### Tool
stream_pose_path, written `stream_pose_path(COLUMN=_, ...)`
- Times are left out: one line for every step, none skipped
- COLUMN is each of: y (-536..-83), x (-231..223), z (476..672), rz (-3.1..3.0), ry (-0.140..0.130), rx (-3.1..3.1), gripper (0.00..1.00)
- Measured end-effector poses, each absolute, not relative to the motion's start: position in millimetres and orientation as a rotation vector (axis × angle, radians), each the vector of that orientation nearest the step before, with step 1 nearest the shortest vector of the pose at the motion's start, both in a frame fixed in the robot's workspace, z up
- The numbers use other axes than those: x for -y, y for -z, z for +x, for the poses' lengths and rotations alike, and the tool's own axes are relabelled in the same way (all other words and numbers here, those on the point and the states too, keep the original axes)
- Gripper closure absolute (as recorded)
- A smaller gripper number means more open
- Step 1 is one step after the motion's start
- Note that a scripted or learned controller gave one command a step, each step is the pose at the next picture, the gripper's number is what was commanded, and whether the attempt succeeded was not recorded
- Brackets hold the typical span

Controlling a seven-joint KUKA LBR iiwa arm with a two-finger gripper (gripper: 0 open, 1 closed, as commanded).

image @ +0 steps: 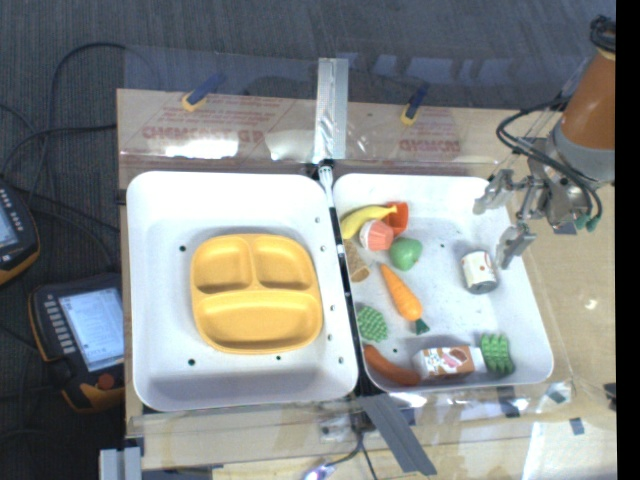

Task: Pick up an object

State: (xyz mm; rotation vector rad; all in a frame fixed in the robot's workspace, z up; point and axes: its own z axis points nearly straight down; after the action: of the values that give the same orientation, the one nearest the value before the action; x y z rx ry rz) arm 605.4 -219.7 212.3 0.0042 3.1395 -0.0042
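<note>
The right bin (520, 313) holds several toy foods: a banana (360, 217), a green lime (405, 254), a carrot (402, 294), a small white can (479, 271) lying on its side, a red-labelled carton (445, 361) and a red sausage (388, 369). My gripper (501, 219) hangs over the bin's upper right corner, open, with nothing between its fingers. The white can lies just below and left of the lower fingertip (511, 245), apart from it.
The left bin (160, 218) carries a yellow divided plate (257, 290). Other pieces in the right bin are a pink cup (377, 235), an orange-red piece (399, 214) and two green ridged pieces (372, 321) (496, 353). Cables and a tablet (85, 323) lie left of the bench.
</note>
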Motion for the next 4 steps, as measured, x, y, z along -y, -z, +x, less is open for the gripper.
stream_pose_path(y=-90, x=157, z=566.3, rz=0.069, ry=0.005, rx=-3.129, gripper=0.00)
stream_pose_path(y=-91, x=99, z=559.5, rz=0.197, ry=0.004, rx=-3.119, gripper=0.00)
stream_pose_path(y=-91, x=99, z=554.9, rz=0.407, ry=0.000, rx=-3.098, gripper=0.00)
stream_pose_path(y=-101, x=99, z=556.3, rz=0.404, ry=0.007, rx=-3.094, gripper=1.00)
